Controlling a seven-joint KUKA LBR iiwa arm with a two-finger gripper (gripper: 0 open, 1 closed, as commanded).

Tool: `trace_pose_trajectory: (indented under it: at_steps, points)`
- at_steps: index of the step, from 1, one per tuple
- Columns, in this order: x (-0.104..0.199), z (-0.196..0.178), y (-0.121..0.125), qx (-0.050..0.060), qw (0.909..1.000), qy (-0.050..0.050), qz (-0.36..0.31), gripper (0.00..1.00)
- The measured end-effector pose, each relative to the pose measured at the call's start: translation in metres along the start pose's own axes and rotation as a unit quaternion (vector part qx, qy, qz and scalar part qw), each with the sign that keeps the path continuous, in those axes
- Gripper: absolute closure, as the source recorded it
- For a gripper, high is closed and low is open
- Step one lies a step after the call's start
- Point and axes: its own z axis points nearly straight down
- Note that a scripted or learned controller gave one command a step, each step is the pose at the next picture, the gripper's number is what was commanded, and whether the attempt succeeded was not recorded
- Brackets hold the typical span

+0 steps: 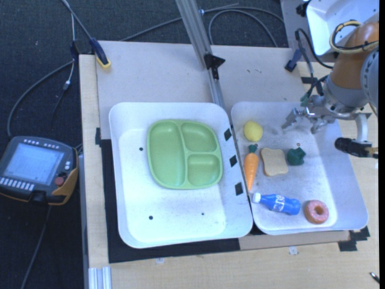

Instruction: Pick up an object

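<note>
Nearest the camera, at the front edge of the right-hand shallow white bin (348,205), lie a pink-frosted ring doughnut (316,211) and, just to its left, a small blue plastic bottle with a white cap (277,203); the bottle lies on its side with its long axis running roughly left to right, cap end pointing left toward the divide between the bins. Behind it an orange toy carrot with a green top (251,167) lies lengthwise front to back, its green end pointing away from the camera and its tip toward the bottle. Beside the carrot sits a tan slice of toy bread (274,161), with a small dark green broccoli-like piece (295,156) just to its right, and a yellow lemon (253,130) farther back. The left-hand white bin (129,215) holds a pale green plastic plate with three compartments (184,154), lying flat. The metal two-finger gripper (305,120) hangs over the back of the right bin, fingers spread apart with nothing between them, well apart from the toys.
</note>
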Motion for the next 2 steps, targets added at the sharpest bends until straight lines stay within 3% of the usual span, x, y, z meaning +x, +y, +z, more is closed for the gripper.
trace_pose_trajectory:
  at_steps: [1,2]
  points:
    - [0.000,-0.016,0.002,-0.004,1.0000,-0.001,-0.001,1.00]
    - [0.006,-0.063,0.007,-0.006,1.0000,-0.001,0.000,1.00]
